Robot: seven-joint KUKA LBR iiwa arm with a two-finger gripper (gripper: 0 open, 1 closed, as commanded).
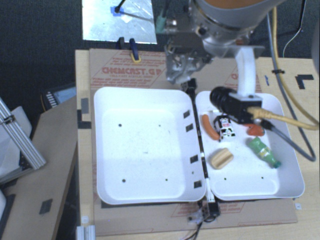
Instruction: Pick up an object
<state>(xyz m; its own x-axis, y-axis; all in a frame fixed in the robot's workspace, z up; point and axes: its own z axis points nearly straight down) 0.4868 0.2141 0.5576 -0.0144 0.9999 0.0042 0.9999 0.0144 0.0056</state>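
The right bin (285,181) holds several small things. An orange sausage (210,126) lies near its left wall. Beside it sits a small white, black and red item (226,129). A red-orange piece (255,130) lies further right, with a green bottle (264,152) below it. A tan bread roll (221,158) rests toward the front left. My gripper (182,73) hangs over the far edge of the bench, just behind the divide between the two bins. It is apart from all these things and I see nothing in it.
The left white bin (140,144) sits beside the right one on a cardboard sheet (127,70). A shiny metal plate (117,13) lies behind the bench. A yellow cable (290,120) crosses above the right bin.
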